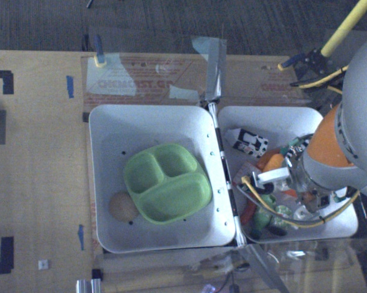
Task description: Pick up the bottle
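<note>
Hovering my gripper (285,195) low over the right bin (275,116), I judge this the approach step. I cannot pick out the bottle among the clutter at six o'clock, so next comes locating it.

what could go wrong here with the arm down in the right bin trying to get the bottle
1. The pincer is low in the crowded right bin, among an orange item, green pieces and a black-and-white box; it may close on the wrong thing.
2. The arm hides much of the pile, so I can't pick out the bottle or confirm a grasp.
3. The yellow cable loops through the clutter and might snag something.
</note>
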`<state>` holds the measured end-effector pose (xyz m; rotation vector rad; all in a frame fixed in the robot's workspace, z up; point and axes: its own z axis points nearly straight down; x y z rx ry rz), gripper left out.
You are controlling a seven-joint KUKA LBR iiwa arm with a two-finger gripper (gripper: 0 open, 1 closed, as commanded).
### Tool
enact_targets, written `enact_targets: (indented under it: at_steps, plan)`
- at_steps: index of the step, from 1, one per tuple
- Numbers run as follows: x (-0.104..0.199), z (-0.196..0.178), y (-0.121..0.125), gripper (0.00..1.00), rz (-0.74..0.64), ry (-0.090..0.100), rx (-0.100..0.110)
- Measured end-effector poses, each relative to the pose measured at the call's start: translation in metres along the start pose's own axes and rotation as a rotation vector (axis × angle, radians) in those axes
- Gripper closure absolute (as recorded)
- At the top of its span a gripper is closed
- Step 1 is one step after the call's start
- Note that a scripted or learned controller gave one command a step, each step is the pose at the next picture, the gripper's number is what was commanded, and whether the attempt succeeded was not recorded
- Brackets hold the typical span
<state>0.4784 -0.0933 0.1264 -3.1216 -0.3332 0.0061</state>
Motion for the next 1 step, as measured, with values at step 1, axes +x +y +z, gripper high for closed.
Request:
enact_targets:
  at_steps: [1]
  plan:
    - [-0.0014,0.0139,0.0049,0.0,-0.13,-0.002,0.002]
